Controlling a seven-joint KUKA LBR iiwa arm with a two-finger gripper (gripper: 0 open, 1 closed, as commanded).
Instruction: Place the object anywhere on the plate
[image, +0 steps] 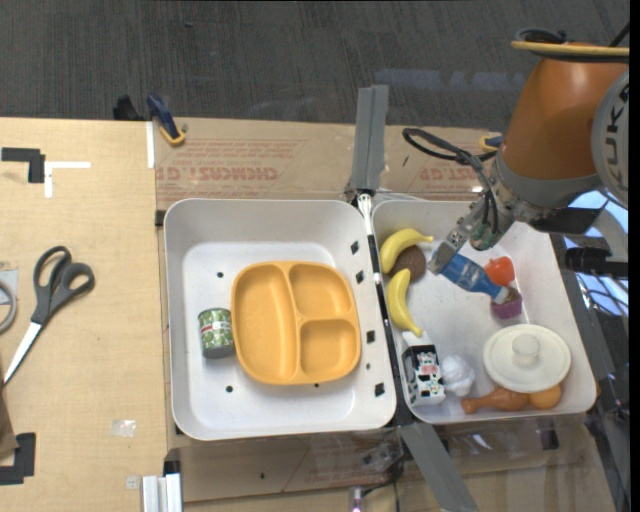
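Observation:
A yellow three-part plate (295, 322) lies in the left bin (190, 395). Just left of it, touching its rim, stands a small green-labelled can (215, 332). My gripper (468, 240) hangs over the back of the right bin (575, 300), directly above a tilted blue packet (468, 272) with a red piece (499, 269) at its right end. The gripper's lower end meets the packet's left end, and I cannot make out whether it grips it. Two bananas (401, 297) and a brown round fruit (410, 262) lie just left of the gripper.
The right bin also holds a purple cup (507, 305), a white lidded bowl (525, 355), a black-and-white carton (425, 372), a white crumpled lump (458, 375) and an orange toy (505, 400). Scissors (50, 290) lie on the bench at far left.

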